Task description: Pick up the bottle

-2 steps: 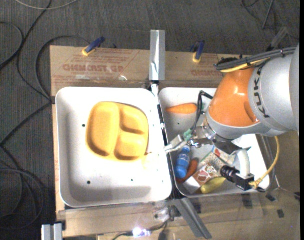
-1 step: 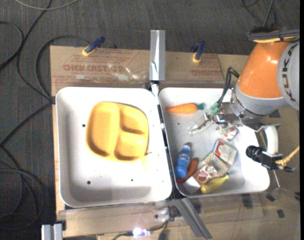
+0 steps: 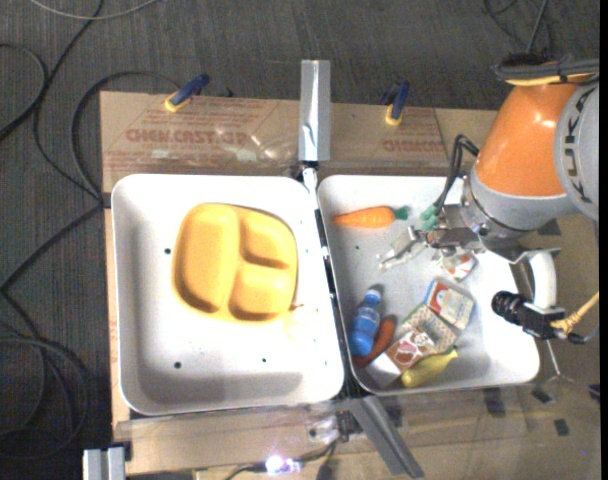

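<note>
The bottle [image 3: 366,322] is small and blue with a blue cap. It lies in the right bin [image 3: 504,368] near the left wall, cap pointing to the far side. My gripper [image 3: 412,246] hangs over the middle of the right bin, up and to the right of the bottle and apart from it. Nothing of the bottle is in the gripper. The orange and grey wrist [image 3: 524,168] hides the bin's far right corner.
An orange carrot [image 3: 366,217] lies at the right bin's far side. A red sausage [image 3: 384,334], a printed carton [image 3: 432,320] and a yellow banana [image 3: 430,366] crowd the bottle's right. A red-white item [image 3: 460,264] sits under the wrist. The left bin [image 3: 144,368] holds a yellow divided tray [image 3: 236,260].
</note>
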Tool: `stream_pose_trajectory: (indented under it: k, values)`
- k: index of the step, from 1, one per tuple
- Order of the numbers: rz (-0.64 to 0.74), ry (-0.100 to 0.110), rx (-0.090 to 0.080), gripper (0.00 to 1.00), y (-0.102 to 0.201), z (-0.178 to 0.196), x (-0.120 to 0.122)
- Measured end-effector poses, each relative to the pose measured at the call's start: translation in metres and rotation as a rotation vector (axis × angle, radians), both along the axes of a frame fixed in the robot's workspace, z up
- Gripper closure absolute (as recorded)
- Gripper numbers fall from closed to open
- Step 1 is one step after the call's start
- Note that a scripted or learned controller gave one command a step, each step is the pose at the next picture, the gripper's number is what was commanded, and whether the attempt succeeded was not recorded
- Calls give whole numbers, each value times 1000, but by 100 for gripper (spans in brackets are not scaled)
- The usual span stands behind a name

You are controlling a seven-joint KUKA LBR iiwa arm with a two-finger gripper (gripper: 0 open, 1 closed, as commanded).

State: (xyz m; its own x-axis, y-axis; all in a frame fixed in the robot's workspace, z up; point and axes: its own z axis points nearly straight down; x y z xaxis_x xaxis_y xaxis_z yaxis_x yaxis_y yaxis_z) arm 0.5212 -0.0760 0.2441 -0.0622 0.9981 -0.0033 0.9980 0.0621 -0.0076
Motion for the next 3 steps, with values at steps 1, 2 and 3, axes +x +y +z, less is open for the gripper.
stream_pose_trajectory:
  k: [1, 2, 3]
  values:
    - [23, 2, 3, 0, 57, -65, -9]
    - [11, 2, 2, 0, 31, -64, -38]
    - [11, 2, 3, 0, 31, -64, -38]
